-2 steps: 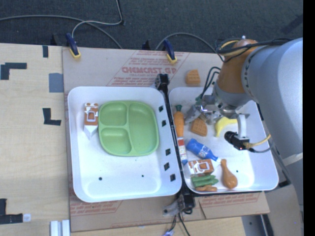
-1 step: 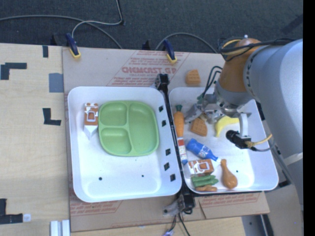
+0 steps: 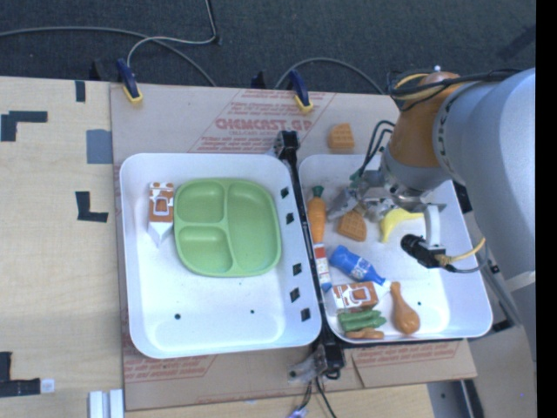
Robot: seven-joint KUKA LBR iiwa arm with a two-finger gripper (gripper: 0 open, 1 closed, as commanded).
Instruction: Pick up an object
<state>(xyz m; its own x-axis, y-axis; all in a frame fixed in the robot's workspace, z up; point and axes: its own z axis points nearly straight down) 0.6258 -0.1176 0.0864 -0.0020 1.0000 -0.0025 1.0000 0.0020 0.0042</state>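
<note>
A grey KUKA arm [image 3: 487, 138] with an orange band reaches in from three o'clock over the right-hand bin [image 3: 461, 320] on the table [image 3: 52, 233]. Its hand [image 3: 364, 200] hangs low at the bin's upper middle, dark metal parts clustered just above an orange wedge-shaped toy [image 3: 352, 226]; whether the fingers are spread or closed cannot be told from this angle, and nothing is seen between them.

The right bin carries the pickable clutter. A toy carrot [image 3: 316, 218] lies along its nine o'clock wall. A yellow banana [image 3: 397, 224] sits just at three o'clock of the wedge, beside the arm's wrist. Toward six o'clock lie a blue bottle [image 3: 356, 266], then a small orange-and-white carton [image 3: 355, 296], then a green bean pod [image 3: 359, 320] near the bottom wall. A tan drumstick [image 3: 402, 310] rests at the carton's three o'clock side.

The left bin [image 3: 209, 329] holds a green divided plate [image 3: 228, 227] in its upper half, with a second orange-and-white carton [image 3: 160, 210] touching the plate's nine o'clock edge.

Outside the bins, a small orange block [image 3: 341, 137] lies on the cardboard sheet [image 3: 218, 120] at twelve o'clock of the right bin. Two blue-and-yellow clamps [image 3: 129, 82] pin that sheet's far edge.
</note>
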